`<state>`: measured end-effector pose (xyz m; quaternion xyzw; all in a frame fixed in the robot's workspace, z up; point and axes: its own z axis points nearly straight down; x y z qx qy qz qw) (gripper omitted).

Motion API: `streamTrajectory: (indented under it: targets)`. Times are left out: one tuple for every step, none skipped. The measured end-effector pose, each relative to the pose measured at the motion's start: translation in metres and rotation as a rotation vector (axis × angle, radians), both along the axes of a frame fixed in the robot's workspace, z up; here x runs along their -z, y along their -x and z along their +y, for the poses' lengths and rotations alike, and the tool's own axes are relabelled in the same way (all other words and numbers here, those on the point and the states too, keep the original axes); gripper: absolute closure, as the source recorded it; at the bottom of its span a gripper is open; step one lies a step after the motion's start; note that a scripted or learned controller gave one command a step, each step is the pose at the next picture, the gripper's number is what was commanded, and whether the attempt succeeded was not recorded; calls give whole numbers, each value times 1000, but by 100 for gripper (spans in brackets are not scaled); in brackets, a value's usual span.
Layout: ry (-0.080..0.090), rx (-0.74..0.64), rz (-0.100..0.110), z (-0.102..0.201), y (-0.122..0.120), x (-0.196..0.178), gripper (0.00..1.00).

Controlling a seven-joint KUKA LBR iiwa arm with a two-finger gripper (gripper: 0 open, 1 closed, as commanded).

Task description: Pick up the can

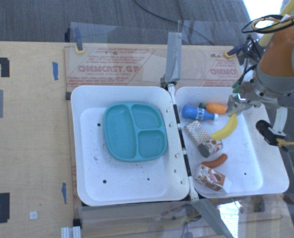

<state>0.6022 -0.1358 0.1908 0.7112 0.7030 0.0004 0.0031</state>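
The can (201, 138) lies on its side in the right bin (270, 180), near that bin's left wall; it is a cylinder with a speckled grey and brown label. My gripper (234, 105) hangs at the bin's upper middle, just above the top end of a yellow banana (225, 128). It is to the right of the can and further back, apart from it. Nothing shows held in the gripper.
Around the can lie a blue bottle (196, 113), an orange carrot (216, 108), a red sausage (214, 160) and a small printed carton (209, 177). The left bin (87, 148) holds a teal divided plate (135, 131). A ridge separates the two bins.
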Motion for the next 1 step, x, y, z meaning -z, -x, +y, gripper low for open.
streamTrajectory:
  targets:
    - [2,-3,-3,0,-1,-11,100]
